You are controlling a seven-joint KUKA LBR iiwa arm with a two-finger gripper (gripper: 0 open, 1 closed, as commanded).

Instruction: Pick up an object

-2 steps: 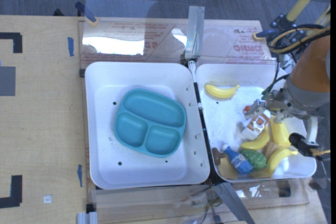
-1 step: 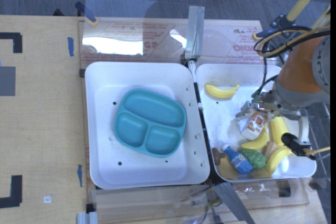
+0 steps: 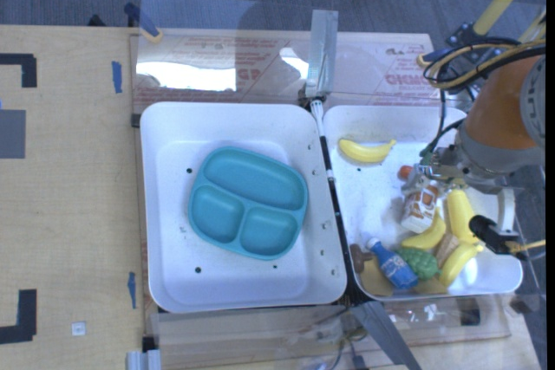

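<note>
Down at the front of the right bin [image 3: 507, 273] lies a blue bottle [image 3: 392, 264] by some bananas [image 3: 460, 225], while the gripper [image 3: 422, 186] sits low over a small carton [image 3: 421, 208], another banana [image 3: 365, 151] lies apart, and a teal tray [image 3: 249, 202] fills the left bin [image 3: 165, 186].

Robot lab: plywood bench [image 3: 61, 186] with tape marks, two white bins [image 3: 165, 186], clear shields, loose cables [image 3: 460, 56]
</note>
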